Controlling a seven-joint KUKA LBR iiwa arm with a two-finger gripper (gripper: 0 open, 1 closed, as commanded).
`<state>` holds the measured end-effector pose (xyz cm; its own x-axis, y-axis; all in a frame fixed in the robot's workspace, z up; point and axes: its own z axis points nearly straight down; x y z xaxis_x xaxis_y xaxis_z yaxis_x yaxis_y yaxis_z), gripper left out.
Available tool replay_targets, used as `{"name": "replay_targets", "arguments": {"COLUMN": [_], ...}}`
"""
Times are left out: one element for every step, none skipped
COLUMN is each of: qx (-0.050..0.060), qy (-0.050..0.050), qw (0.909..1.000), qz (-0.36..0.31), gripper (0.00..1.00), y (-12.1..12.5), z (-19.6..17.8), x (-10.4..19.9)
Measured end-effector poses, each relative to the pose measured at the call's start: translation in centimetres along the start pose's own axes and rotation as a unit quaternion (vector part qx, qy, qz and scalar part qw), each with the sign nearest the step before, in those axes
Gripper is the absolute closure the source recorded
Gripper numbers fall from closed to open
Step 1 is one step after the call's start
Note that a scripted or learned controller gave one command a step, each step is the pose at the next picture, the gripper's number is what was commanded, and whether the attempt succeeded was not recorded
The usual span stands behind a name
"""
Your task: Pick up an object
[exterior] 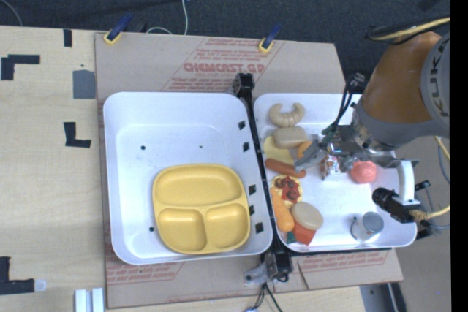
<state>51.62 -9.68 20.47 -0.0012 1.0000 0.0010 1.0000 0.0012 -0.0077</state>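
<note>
The gripper [322, 157] hangs low in the right bin [409, 237], among toy food; whether it is spread or pinching cannot be told, and nothing is seen held. Just left of it lie a beige bun [290, 137] and a sausage [285, 168]; just right, a pink ball [363, 172]; farther beyond the bun, a croissant [286, 113]. These look light, stiff and smooth, so probably slippery; the ball would likely roll, so the sausage, pinched across its narrow middle, seems safer. The 2 bins share a black divider [252, 150] left of the hand; the pile crowds it, while bare floor lies nearer the camera. The left bin [131, 120] holds a yellow tray [201, 206].
</note>
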Motion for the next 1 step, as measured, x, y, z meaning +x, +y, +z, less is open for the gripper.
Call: {"name": "replay_targets", "arguments": {"qx": [-0.007], "qy": [-0.001], "qw": [1.0], "qz": [0.0], "gripper": [0.0], "y": [1.68], "z": [10.41], "x": [-3.35]}}
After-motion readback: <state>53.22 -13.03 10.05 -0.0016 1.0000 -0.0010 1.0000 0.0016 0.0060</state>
